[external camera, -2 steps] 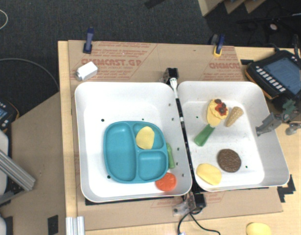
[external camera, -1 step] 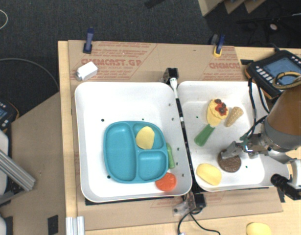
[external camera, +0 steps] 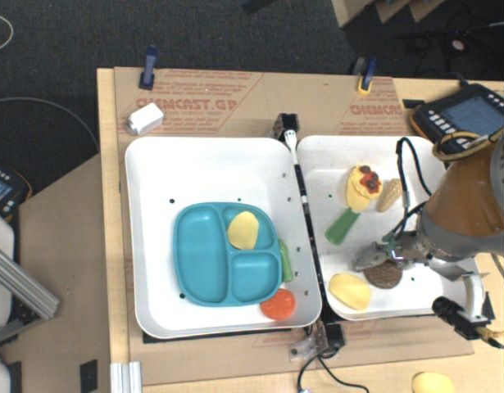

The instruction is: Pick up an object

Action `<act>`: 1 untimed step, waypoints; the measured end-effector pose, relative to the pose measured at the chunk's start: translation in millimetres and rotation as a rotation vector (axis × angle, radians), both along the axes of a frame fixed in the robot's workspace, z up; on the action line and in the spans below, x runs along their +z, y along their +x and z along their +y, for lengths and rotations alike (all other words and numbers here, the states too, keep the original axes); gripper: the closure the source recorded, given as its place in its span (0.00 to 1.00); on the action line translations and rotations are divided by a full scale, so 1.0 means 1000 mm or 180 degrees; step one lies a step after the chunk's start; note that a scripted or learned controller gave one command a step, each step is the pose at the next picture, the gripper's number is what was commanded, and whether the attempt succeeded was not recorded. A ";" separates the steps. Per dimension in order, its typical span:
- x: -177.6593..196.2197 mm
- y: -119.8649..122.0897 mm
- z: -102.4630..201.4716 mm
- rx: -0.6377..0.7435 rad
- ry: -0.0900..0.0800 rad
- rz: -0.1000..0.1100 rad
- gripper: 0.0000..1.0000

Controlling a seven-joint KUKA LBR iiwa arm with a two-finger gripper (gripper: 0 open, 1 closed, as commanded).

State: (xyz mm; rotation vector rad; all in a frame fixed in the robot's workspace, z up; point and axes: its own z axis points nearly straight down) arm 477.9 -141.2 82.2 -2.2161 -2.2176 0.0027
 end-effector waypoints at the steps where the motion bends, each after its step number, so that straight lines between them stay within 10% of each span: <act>1: 0.013 0.001 -0.001 -0.0006 -0.0012 -0.0022 1.00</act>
